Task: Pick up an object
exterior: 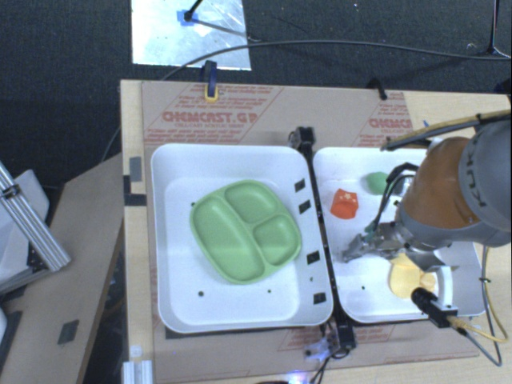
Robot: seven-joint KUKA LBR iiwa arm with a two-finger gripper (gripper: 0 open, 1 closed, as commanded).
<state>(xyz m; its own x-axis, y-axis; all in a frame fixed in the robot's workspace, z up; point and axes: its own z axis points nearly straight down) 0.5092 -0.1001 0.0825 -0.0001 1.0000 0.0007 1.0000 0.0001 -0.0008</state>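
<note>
both white bins [232,162] look like smooth plastic with a slight sheen. the green divided plate [244,230] appears matt plastic. the bench top [264,106] is brown printed cardboard, dull. the floor [64,54] reads as dark, rough carpet, with a shiny foil-like sheet [188,22] on it.

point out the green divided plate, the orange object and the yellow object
green divided plate [244,230], camera view, centre ridge
orange object [344,204], camera view, its middle
yellow object [406,279], camera view, visible left part

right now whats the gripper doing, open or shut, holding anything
Gripper: over the right bin, below the orange object; open or shut cannot be told.
</note>
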